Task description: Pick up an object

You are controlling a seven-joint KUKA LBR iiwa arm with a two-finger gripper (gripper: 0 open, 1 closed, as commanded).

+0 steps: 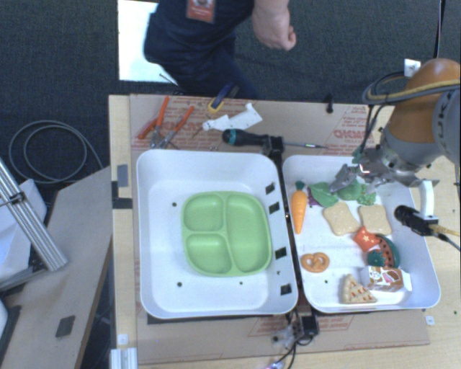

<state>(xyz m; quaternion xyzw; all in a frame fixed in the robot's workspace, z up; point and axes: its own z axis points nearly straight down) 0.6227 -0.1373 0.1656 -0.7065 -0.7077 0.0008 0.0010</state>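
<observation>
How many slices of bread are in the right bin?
2. One bread slice lies near the middle of the right bin, right of the carrot. The other slice lies just right of it. The gripper may hide more.

Bright even overhead light, soft faint shadows, white bins (216,162) slightly glaring, focus reasonably sharp

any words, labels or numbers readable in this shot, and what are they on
None can be read for certain.
Red print on the cardboard sheet behind the right bin: seen upside down and blurred, unreadable.
Orange badge on the person's dark shirt: too small to read.
Small packet at the right bin's near end: printed, but too blurred to read.
</observation>
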